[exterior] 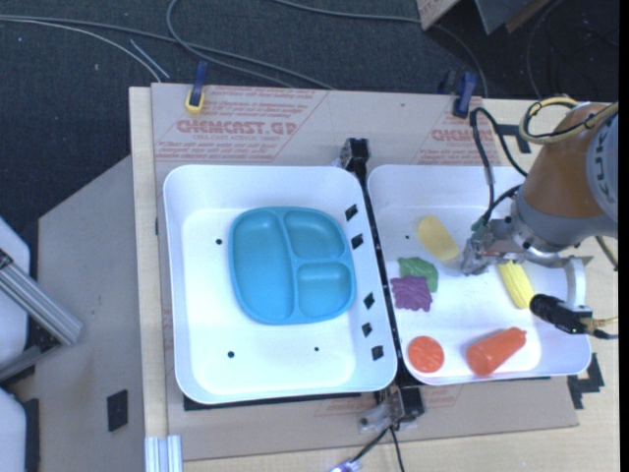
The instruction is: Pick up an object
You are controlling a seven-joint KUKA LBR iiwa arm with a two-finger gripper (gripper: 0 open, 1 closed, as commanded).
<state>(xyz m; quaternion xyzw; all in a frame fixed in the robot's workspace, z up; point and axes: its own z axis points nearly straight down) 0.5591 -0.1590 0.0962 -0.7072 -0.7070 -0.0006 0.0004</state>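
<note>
On the desk (246, 126) two bins sit side by side, the left bin (187, 264) holding a tray (292, 264) near its middle. In the right bin (393, 205), my gripper (479, 257) hangs near the centre, with a corn cob (516, 283) just to its right, a lemon (436, 237) to its left, and a leaf (417, 267) and grapes (412, 293) further left below that. Along the bin's near edge lie a tomato (426, 354) and, to its right, a carrot (495, 350).
</note>
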